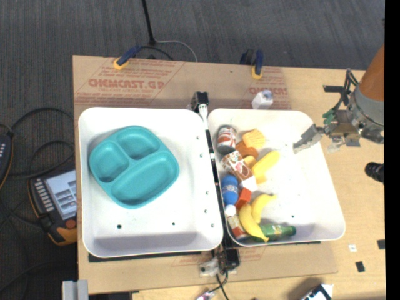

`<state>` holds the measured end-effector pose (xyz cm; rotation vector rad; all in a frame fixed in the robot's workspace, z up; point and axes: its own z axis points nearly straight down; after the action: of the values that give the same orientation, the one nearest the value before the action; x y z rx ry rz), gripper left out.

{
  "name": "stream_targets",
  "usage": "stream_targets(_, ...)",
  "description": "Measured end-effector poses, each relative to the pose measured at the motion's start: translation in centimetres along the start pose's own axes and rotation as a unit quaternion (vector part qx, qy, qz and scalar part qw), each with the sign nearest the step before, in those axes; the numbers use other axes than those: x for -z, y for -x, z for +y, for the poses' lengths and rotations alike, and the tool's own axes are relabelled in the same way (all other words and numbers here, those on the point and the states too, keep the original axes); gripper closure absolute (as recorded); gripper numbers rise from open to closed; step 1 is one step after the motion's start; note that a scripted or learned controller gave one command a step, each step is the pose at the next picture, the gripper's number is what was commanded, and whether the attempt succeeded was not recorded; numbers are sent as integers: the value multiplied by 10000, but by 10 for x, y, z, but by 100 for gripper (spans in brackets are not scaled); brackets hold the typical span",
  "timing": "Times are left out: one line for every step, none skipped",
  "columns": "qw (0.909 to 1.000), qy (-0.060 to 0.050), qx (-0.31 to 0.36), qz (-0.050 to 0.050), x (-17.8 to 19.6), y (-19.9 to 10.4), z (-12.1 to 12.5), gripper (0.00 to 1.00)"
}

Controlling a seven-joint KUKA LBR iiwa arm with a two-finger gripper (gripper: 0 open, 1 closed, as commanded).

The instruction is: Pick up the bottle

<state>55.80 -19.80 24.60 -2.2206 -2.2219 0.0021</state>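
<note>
Bright even overhead light, soft shadows inside white bins (187, 242), mild glare on plastic, slightly soft low-resolution detail

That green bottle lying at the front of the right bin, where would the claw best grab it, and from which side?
Probably from above, across the middle of the green bottle, fingers closing over its narrow width. It lies flat along the right bin's front wall, and a banana covers its left end, so the right half offers the freer grip.

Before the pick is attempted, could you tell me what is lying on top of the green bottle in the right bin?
A banana lies across the green bottle, covering its left end; the cap and neck are hidden underneath.
</note>
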Motion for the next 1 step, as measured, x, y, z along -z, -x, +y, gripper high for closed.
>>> stream_targets(10000, 0, 6, -4, 10, 0, 0, 100)
